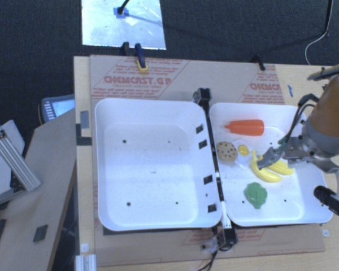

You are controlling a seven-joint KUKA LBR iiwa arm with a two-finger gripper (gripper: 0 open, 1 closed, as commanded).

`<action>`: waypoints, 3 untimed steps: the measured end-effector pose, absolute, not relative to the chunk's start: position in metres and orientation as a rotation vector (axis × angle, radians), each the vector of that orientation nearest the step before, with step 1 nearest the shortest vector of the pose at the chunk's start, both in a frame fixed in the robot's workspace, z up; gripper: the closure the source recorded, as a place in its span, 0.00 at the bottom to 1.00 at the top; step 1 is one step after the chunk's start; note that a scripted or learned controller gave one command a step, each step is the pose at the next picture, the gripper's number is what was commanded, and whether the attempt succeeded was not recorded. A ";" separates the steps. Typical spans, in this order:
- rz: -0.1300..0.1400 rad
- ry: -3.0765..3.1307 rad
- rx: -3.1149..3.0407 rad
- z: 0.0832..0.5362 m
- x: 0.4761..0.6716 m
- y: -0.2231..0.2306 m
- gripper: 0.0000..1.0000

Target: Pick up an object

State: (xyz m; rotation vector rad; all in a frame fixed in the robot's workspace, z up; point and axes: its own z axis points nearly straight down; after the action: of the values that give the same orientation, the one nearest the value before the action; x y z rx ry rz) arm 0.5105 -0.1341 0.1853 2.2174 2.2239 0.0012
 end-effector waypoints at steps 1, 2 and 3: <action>-0.003 2.236 2.219 0.111 0.485 -0.084 0.00; 0.017 2.220 2.200 0.211 0.594 -0.082 0.00; 0.012 2.226 2.209 0.292 0.554 -0.050 0.00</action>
State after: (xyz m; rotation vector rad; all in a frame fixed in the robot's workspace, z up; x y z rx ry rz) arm 0.5540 -0.0498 0.2919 2.2089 2.2256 0.0117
